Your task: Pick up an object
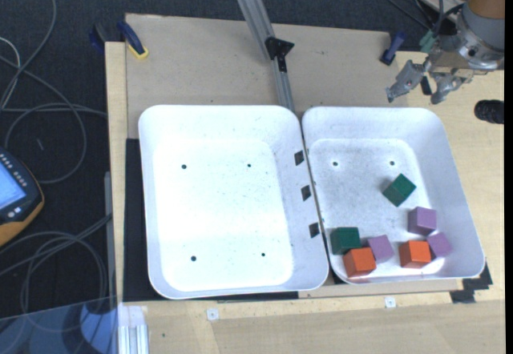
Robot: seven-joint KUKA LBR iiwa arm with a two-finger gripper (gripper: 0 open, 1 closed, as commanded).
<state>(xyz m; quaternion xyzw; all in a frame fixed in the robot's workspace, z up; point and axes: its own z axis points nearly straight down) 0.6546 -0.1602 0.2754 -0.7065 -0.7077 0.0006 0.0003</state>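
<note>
Several small blocks lie in the right bin (454,154). A dark green block (398,189) sits tilted near its middle. Along the front edge are another green block (345,239), two orange blocks (360,261) (414,252) and three purple blocks (380,247) (422,219) (438,244). My gripper (417,94) hangs above the bench just beyond the right bin's far rim. It is open, its fingers (398,86) spread with nothing between them. The grey arm with its orange band comes in from the upper right.
The left bin (160,184) lies beside the right one. A slanted metal bar (252,16) crosses the back of the bench toward the gap between the bins. Blue clamps (132,38) (392,46) grip the far edge. Cables and a handheld screen (12,192) lie left.
</note>
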